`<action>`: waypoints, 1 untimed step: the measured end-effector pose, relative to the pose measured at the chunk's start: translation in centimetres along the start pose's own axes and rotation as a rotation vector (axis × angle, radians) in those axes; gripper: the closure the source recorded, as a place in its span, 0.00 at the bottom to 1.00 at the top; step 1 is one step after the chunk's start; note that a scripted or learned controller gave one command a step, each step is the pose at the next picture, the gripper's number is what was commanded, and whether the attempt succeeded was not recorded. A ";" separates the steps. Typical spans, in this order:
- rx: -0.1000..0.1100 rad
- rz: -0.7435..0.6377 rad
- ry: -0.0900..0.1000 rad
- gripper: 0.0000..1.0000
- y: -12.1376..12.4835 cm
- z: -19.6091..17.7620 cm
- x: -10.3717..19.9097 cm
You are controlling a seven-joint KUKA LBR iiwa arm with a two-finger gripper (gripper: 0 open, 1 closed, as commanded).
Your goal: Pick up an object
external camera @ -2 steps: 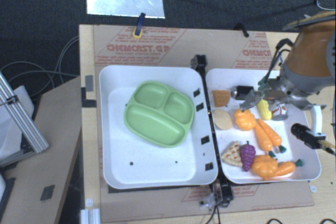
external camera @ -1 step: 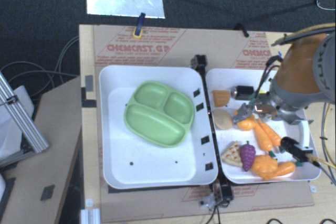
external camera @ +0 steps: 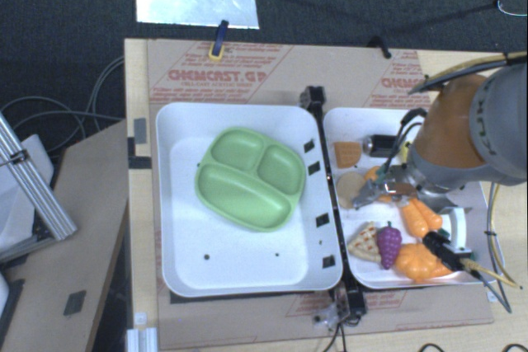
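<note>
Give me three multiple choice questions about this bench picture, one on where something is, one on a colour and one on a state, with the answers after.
1. Where does the divided plate lie?
A. in the left bin
B. in the right bin
C. on the cardboard behind the bins

2. What colour is the divided plate?
A. red
B. green
C. blue

3. How does the tool stand in relation to the bins?
A. over the left bin
B. off the bench entirely
C. over the right bin, among the toy foods

Answers:
1. A, the plate rests on the floor of the left bin.
2. B, it is pale green against the white bin.
3. C, the tool sits above the right bin, close to the bread slice, the purple grapes and the orange pieces.
</note>
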State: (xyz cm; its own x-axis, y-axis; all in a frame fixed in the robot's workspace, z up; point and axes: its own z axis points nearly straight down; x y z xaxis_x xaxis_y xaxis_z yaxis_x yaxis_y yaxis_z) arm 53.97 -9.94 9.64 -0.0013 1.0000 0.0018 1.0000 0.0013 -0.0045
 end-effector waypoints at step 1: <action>-0.003 0.001 -0.001 0.00 0.0 1.2 0.0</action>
State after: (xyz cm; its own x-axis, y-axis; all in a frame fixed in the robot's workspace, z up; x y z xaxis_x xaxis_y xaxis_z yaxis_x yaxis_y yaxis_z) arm 54.01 -9.91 8.40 -0.0003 1.0000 0.0008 1.0000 0.0003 -0.0011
